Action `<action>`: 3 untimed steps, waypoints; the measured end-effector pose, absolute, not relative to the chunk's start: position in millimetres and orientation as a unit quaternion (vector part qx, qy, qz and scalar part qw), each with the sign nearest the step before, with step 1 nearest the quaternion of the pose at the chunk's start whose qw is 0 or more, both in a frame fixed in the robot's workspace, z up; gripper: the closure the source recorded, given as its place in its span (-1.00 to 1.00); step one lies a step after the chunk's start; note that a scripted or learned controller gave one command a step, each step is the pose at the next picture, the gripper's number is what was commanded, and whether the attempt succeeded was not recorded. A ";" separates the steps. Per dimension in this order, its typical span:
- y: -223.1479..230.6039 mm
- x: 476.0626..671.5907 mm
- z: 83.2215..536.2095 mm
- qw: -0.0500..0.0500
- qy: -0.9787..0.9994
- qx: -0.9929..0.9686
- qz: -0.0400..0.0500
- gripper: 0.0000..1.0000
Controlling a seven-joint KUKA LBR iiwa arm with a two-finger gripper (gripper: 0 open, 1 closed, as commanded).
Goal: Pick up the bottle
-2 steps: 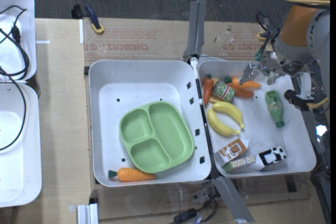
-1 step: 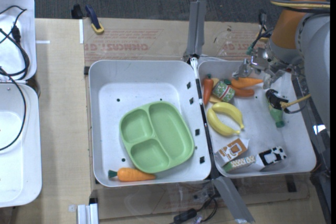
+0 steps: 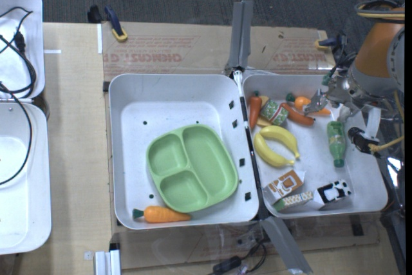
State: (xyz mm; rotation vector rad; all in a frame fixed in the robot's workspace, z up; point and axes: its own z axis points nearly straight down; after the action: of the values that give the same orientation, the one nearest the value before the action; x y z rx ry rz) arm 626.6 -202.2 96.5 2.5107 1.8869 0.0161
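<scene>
1. The bottle [image 3: 336,143], green, lies on the floor of the right bin [image 3: 380,193], near its right wall, with its neck pointing toward the front edge.
2. The gripper [image 3: 328,102] hangs over the back of that bin, just behind the bottle's upper end and apart from it; nothing sits between its fingers, and how wide they stand cannot be told.
3. Left of the bottle lie a banana [image 3: 278,143], a carrot [image 3: 255,109] and a carton [image 3: 288,190].
4. The left bin [image 3: 129,138] holds a green tray [image 3: 191,167] and a second carrot [image 3: 161,214].
</scene>
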 end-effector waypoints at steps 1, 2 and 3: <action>-199.7 551.3 94.8 -0.004 0.586 0.810 0.001 -1.00; -189.9 596.8 91.3 0.000 0.562 0.827 -0.001 -1.00; -181.1 529.7 91.2 -0.001 0.539 0.843 -0.001 -1.00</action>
State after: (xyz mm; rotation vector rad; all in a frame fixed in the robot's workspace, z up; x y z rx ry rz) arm 529.7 -181.1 91.2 2.6486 1.6930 -0.0030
